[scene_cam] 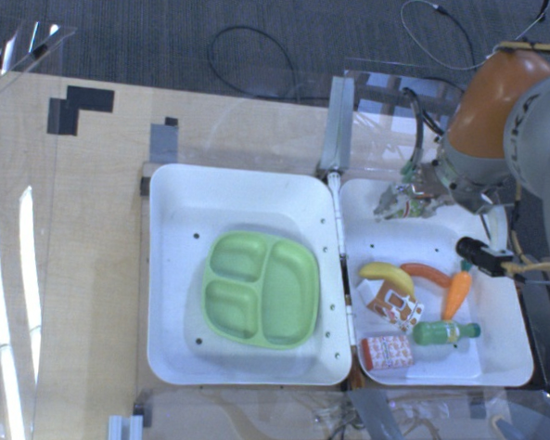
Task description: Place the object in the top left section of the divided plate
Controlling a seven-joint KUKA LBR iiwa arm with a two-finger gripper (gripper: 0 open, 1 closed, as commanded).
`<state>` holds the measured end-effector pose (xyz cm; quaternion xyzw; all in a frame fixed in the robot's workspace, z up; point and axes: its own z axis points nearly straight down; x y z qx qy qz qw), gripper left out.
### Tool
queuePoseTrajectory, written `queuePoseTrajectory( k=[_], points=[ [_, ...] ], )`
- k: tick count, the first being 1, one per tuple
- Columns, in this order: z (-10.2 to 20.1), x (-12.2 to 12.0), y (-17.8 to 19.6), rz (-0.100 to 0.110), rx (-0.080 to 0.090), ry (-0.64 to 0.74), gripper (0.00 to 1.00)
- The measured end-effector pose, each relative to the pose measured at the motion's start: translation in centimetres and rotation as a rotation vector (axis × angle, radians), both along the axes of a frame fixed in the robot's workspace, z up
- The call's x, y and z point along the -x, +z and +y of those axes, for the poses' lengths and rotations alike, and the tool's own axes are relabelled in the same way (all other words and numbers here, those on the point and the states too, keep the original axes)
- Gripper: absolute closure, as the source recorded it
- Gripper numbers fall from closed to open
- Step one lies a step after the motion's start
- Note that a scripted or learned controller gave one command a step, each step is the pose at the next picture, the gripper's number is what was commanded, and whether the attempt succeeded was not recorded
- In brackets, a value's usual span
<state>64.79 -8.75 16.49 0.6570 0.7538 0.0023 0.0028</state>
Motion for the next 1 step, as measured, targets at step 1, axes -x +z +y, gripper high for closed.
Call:
queuePoseTrajectory(
  k=[1],
  points=[
    [10.38, 4.33, 2.02, 0.002, -0.001, 0.1, 1.0]
  ],
)
